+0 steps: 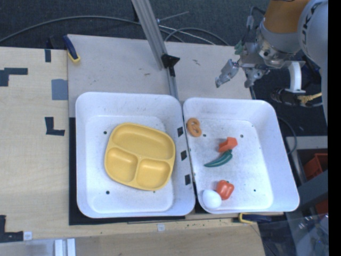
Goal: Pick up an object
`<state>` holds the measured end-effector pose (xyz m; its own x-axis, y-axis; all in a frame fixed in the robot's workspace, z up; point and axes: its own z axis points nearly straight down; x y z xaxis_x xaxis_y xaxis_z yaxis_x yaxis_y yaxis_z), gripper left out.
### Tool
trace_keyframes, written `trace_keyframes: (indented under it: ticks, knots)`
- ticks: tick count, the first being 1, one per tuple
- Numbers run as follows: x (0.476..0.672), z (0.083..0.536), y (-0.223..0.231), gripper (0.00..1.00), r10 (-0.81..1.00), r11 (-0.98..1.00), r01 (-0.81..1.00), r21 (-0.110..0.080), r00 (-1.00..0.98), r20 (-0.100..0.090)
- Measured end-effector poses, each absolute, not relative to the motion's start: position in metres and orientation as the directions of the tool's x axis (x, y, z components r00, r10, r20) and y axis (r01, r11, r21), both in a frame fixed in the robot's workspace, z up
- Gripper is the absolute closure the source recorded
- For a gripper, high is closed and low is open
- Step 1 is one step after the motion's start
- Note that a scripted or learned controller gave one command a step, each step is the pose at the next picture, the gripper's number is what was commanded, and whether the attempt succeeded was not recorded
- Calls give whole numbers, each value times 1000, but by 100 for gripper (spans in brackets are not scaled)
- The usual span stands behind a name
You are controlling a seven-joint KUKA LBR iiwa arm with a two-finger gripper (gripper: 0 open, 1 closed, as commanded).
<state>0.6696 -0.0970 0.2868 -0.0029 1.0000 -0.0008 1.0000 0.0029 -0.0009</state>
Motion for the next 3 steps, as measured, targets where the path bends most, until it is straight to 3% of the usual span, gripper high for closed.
trace_keyframes:
  ticks: [1,3]
  knots:
    - [670,287,-97,0,1000,3,1000,-1,-3,-1]
    - [656,183,-91,0,1000,2,1000,-6,-2,-1]
